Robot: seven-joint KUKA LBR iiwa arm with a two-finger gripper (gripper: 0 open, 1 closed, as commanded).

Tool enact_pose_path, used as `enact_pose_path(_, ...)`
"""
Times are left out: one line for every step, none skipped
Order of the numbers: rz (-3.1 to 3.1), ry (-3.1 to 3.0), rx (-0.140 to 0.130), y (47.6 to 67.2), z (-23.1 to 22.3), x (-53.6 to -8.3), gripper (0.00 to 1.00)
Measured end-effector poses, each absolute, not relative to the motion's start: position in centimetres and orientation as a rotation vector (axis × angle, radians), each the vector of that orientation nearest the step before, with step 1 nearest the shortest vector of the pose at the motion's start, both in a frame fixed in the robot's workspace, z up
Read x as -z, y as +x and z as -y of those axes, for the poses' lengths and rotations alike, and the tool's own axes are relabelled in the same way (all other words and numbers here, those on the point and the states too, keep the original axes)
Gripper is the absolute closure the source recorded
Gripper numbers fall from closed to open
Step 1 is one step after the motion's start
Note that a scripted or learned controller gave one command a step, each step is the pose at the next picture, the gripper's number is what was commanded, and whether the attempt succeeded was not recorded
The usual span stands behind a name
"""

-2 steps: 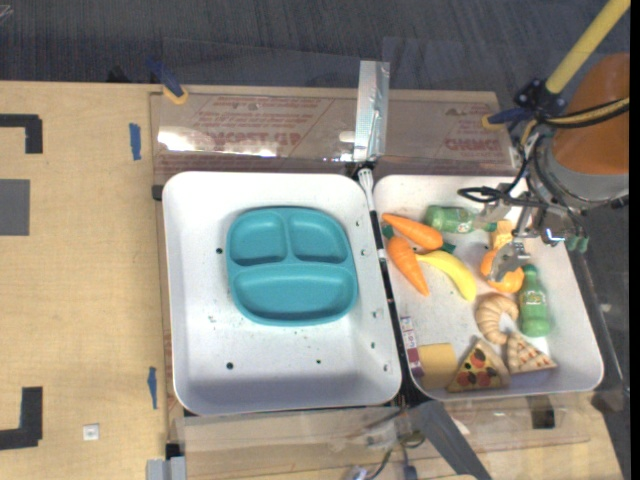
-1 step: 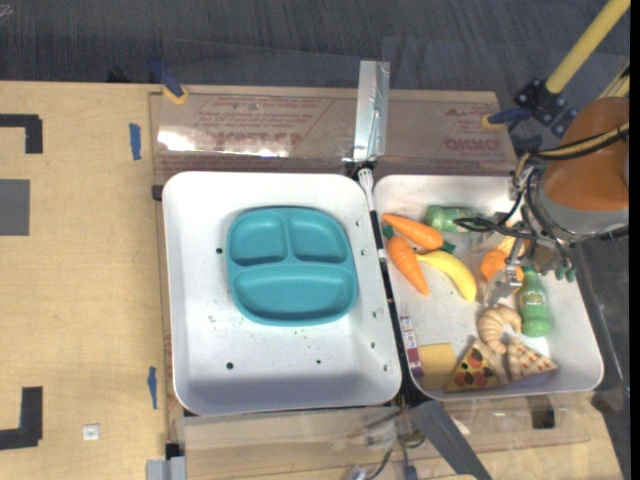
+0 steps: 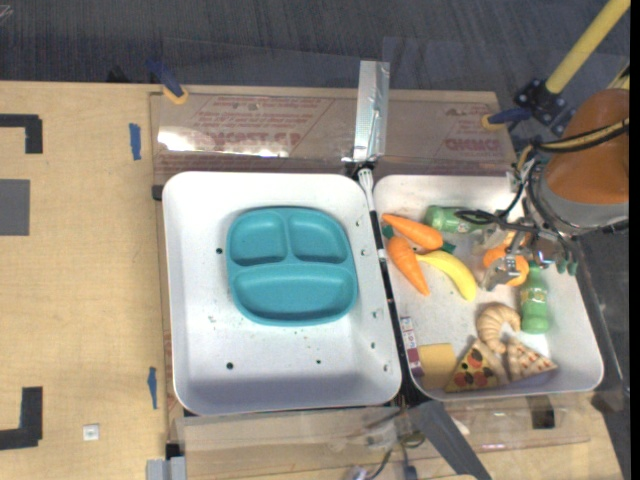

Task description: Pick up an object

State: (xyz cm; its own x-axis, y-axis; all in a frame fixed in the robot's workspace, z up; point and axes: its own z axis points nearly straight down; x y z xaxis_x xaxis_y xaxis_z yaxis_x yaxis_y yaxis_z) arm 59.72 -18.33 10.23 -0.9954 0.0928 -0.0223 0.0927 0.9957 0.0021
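Two white bins side by side on a wooden bench [image 3: 70, 298]. Left bin [image 3: 200, 358]: holds a teal divided plate [image 3: 290, 265], lying flat near the middle.

Right bin [image 3: 580, 348]: crowded with toy food. Two carrots [image 3: 408, 250] at the left, one above the other, nearly touching. A yellow banana [image 3: 452, 270] just beside the lower carrot. A green bottle [image 3: 536, 300] near the right wall, another green item [image 3: 442, 217] at the top. A croissant [image 3: 497, 322] at lower centre, a pizza slice [image 3: 478, 366] below it, a tan block [image 3: 436, 358] to the left of the slice.

Gripper [image 3: 507, 260] low over the upper right part of the right bin, near a small orange item [image 3: 497, 256], between banana and bottle. Finger spread: cannot tell, hidden among cables and parts. Arm [image 3: 590, 158] entering from the right, orange band visible.
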Motion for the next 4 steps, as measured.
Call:
enact_pose_path(-3.119,0.132,0.001,64.2,14.6,-21.6,1.00)
enact_pose_path(-3.117,-0.307,0.002,61.1,20.0,-8.9,1.00)
enact_pose_path(-3.002,-0.887,0.001,57.8,12.0,-9.0,1.00)
enact_pose_path(-2.948,-1.046,0.013,60.6,19.3,-17.6,1.00)
